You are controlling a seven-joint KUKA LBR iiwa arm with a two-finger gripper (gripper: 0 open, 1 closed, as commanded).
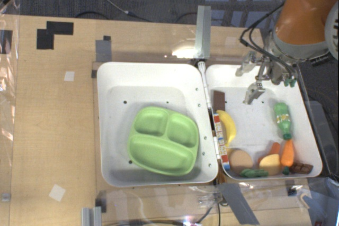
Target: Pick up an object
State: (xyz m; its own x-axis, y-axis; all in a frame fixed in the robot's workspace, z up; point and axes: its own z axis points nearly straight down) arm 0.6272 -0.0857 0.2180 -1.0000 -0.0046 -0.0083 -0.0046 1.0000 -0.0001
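My pincer (255, 93) hangs over the upper part of the right bin (312, 140), its fingers pointing down with nothing between them; whether they are spread or pressed together I cannot tell from above. No object is singled out for me, so I judge by closeness. The nearest candidate is the banana (228, 125), lying toward seven o'clock from my pincer, its long axis running roughly twelve to six. A green bottle (282, 119) lies toward four o'clock, also lengthwise twelve to six. Farther along the bin's six o'clock wall sit a tan egg-shaped item (240, 159), a carrot (287, 152), a green bean-like piece (255, 172), and a brown bar (302, 169), crowded together. A small brown block (218, 98) rests at nine o'clock, near the dividing wall. The left bin (114, 114) holds one green divided plate (164, 140).
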